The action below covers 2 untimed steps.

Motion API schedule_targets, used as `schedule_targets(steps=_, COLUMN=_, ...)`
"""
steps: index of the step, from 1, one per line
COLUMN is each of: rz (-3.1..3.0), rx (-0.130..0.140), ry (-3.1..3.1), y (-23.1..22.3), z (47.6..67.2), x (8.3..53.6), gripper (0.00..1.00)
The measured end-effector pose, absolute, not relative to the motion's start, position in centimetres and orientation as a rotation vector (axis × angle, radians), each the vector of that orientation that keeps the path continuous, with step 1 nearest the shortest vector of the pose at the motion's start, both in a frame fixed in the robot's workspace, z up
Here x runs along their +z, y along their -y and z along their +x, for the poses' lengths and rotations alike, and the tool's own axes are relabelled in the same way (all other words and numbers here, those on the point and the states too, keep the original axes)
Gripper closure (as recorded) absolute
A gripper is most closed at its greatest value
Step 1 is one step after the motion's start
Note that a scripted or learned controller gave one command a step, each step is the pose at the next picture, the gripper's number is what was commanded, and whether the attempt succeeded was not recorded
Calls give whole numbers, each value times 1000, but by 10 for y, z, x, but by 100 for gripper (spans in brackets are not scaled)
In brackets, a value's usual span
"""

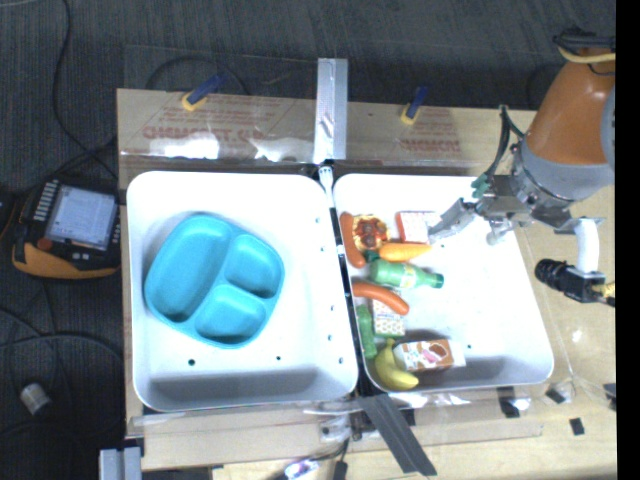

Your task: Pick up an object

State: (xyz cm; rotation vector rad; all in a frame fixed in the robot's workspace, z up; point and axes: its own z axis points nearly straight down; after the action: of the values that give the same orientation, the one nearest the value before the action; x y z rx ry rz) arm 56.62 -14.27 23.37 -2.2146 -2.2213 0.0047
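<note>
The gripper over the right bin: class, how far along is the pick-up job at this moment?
Done: the gripper has reached the right bin, beside the orange carrot and green bottle. In hand: nothing visibly held. Left: grasp and lift one item.

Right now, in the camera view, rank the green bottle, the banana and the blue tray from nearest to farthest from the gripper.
Measured from the gripper, over the right bin's upper part:
1. Green bottle, just below and left of it, in the right bin.
2. Banana, at the right bin's lower left corner.
3. Blue tray, across the divider in the left bin.
</note>
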Motion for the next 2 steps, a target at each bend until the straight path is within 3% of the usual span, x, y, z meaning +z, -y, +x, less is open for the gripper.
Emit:
schedule_targets(steps=1, rz=-1931, rx=4, ry=2474, y=153, z=605, x=98, gripper=0)
schedule_targets(steps=2, rz=-1751, rx=5, ry=2623, y=110, z=611, x=90, gripper=0)
